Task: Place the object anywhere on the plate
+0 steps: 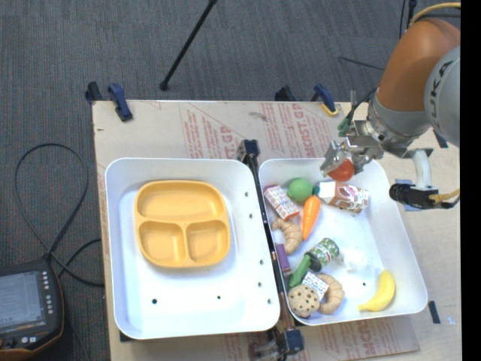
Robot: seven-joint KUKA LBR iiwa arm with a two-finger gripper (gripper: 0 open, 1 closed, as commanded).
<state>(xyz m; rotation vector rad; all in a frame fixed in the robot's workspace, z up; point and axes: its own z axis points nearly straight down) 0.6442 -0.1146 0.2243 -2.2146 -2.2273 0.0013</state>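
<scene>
Tomato [342,171], small and red, gripped between the fingers of the gripper [340,162] above the right bin's [402,232] far edge.

Plate [183,222]: yellow, three compartments, lying flat in the left bin [128,277], well apart from the gripper. Right bin contents: green ball [299,189], carrot [310,216], banana [379,292], cookie [304,300], small cartons [281,201], green can [323,252]. Grey arm with orange band [417,47] reaches in from the right.
</scene>
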